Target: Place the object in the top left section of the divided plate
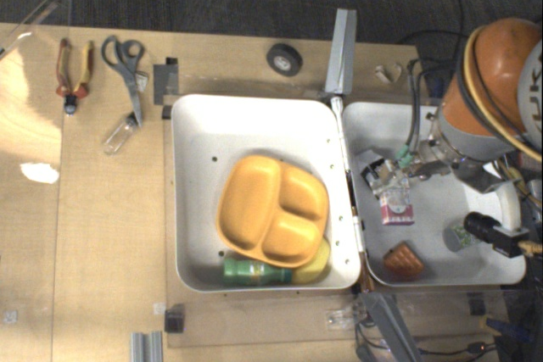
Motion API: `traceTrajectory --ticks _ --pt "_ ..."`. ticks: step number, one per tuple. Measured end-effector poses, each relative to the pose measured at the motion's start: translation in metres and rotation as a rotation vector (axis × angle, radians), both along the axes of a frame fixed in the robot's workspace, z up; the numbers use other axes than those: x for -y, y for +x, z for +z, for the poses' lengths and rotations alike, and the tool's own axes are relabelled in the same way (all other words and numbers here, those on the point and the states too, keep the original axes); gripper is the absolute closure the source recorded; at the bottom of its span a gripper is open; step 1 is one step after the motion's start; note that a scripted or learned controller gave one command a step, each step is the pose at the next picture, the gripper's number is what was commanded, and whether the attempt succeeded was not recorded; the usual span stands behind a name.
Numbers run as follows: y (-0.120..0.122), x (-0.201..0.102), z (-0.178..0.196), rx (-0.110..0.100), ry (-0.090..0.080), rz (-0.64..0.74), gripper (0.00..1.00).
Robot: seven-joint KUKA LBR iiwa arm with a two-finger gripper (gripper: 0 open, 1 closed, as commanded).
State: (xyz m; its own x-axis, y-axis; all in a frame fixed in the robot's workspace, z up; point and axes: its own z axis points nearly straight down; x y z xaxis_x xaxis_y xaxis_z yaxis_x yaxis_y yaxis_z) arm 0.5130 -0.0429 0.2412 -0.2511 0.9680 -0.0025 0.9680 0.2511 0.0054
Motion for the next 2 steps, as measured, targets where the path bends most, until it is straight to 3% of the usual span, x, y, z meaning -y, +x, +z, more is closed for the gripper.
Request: traceTrajectory --ticks 1,2 --pt "0.0370 -0.0693 -0.0573 -0.003 0.001 0.003 1.00" --pt "0.0371 -0.0692 -0.0571 -0.003 0.001 0.003 0.00"
